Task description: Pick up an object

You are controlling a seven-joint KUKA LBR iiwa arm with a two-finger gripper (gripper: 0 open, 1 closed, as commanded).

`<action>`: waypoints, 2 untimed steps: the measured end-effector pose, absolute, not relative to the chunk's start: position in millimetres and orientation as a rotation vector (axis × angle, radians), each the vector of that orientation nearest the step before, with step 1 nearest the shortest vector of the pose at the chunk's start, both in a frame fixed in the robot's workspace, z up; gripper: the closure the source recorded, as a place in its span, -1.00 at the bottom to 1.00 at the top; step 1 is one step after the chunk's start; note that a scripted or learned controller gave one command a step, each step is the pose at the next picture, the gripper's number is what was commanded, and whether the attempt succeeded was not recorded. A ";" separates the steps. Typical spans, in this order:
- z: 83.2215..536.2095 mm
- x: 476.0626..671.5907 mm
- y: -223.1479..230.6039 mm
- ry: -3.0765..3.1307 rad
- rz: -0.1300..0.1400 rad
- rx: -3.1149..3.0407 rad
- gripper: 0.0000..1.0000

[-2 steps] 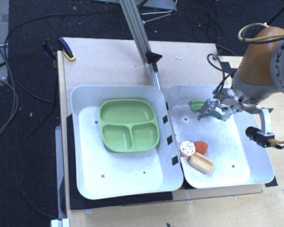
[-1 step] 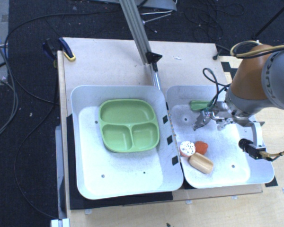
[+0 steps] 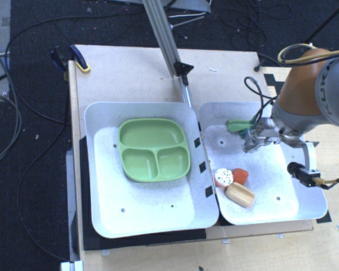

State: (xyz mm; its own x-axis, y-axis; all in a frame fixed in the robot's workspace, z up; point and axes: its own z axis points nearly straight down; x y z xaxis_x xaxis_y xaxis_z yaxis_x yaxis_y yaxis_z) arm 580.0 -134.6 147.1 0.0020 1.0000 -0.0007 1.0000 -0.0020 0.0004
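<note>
My gripper [image 3: 250, 144] hangs over the upper middle of the right bin [image 3: 282, 208], pointing down at the bin floor. A green object [image 3: 236, 126] lies just up and left of it, close to the fingers, and I cannot tell whether they touch. Lower in the same bin lie a white dotted ball [image 3: 224, 177], a red-orange piece [image 3: 240, 176] beside it and a tan bread-like roll [image 3: 239, 195] below them. These three are well clear of the gripper.
The left bin [image 3: 101, 208] holds a green three-compartment plate [image 3: 154, 149]. A slanted metal pole [image 3: 164, 30] crosses the top of the bench down to the bins' shared edge. A black cable [image 3: 259, 92] loops above the wrist.
</note>
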 end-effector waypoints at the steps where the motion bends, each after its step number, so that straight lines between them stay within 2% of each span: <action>1: 190.8 576.9 -130.4 2.222 0.003 2.217 1.00; 2: 235.9 578.1 -130.4 2.221 0.004 2.215 1.00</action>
